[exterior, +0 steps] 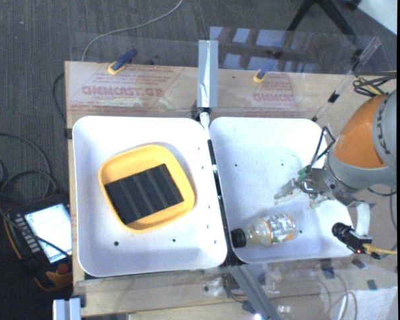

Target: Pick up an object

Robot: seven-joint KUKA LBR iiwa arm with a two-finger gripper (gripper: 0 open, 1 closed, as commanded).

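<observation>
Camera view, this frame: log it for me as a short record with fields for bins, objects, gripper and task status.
left bin: holds a yellow tray with a dark ribbed insert
right bin: holds a clear bottle with a black cap, lying on its side near the front edge
gripper: low over the right bin, above and apart from the bottle
finger state: cannot tell
task status: nothing seen in the gripper; bottle and tray lie in their bins
</observation>
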